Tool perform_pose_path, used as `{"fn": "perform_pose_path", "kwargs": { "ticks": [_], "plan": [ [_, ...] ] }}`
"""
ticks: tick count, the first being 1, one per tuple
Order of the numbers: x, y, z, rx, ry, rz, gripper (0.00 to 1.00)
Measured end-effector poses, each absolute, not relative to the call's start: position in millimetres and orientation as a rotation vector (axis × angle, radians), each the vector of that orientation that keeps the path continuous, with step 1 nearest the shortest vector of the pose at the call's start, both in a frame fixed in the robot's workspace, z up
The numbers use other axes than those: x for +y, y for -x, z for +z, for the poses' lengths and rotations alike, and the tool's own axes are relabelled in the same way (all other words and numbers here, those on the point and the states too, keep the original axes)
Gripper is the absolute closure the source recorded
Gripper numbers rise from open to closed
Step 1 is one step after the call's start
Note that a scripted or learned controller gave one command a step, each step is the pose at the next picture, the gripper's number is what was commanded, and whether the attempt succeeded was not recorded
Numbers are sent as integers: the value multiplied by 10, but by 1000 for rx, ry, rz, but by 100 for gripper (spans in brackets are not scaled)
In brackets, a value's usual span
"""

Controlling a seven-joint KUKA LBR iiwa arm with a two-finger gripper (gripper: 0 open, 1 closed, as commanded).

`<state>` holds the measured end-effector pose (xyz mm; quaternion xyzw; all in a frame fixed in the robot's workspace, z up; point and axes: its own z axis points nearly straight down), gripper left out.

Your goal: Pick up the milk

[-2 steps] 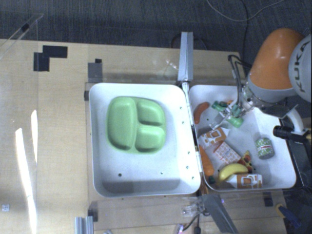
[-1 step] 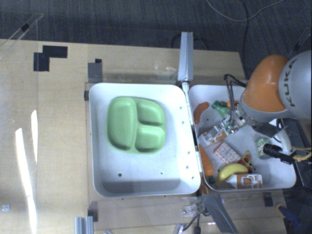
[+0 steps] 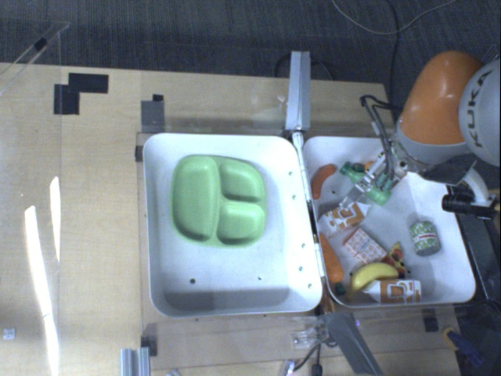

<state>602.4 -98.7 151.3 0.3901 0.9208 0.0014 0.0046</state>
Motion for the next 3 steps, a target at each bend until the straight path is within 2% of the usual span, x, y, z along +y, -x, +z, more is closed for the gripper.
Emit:
{"fn": "perform_pose_path", "kwargs": {
  "ticks": [1,2,3],
  "plan": [
    [-1031,-5848,1157,2959,-958,20,0],
    [-1385,-6176,1430,2935,-1090,4,0],
    [-1216,-5588,1068,2935,-1072,6,0]
  ]
}}
